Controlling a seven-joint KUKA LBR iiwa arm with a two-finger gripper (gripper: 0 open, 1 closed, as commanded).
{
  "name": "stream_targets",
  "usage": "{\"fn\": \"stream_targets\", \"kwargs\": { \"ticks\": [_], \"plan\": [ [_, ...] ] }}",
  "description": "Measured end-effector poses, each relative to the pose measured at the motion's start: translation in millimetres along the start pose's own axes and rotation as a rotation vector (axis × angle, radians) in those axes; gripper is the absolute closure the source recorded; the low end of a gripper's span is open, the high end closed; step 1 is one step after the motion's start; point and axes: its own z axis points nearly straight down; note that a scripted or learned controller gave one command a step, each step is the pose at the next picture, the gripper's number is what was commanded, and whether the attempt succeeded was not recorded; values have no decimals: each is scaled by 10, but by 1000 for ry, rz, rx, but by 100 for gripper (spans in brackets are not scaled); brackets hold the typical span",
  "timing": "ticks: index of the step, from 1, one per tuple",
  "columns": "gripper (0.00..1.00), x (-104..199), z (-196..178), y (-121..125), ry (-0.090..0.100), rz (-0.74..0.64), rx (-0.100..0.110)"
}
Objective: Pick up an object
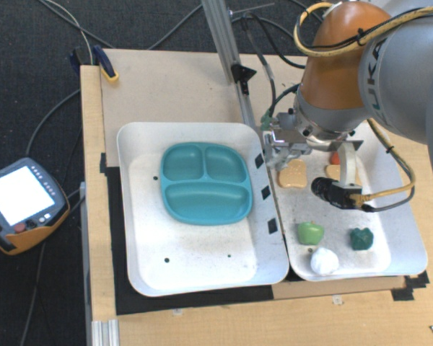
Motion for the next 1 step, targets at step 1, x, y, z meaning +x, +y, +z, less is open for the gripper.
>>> {"fn": "stream_targets", "kwargs": {
  "ticks": [1],
  "plan": [
    [100,565,2,37,0,-1,0]
  ]
}}
